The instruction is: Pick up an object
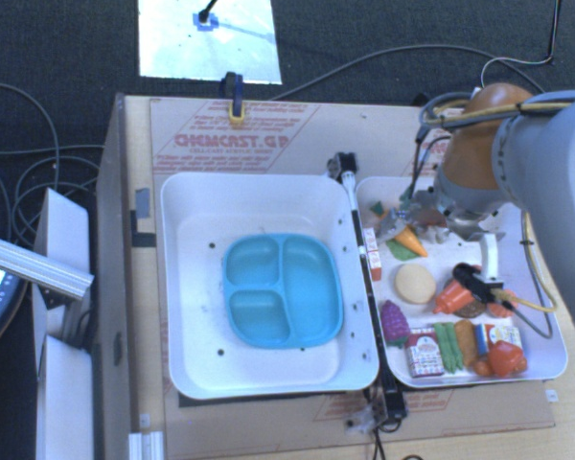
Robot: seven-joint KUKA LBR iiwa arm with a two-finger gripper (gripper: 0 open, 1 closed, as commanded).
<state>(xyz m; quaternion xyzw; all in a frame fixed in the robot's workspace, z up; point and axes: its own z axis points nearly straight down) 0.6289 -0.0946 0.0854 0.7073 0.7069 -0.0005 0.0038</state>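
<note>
Green bean pod (449,346) lengthwise toward bin's (546,367) near rim; gripper (402,220) state unclear, beside carrot (409,241).

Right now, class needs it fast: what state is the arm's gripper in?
Gripper: low in the right bin by the toy carrot; open or shut cannot be told.

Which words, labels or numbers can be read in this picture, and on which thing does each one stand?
"CHEMCAST GP": red print on the brown sheet behind the left bin.
Smaller red print beside it: too blurred to read.
Label on the small box in the right bin: too small to read.
</note>
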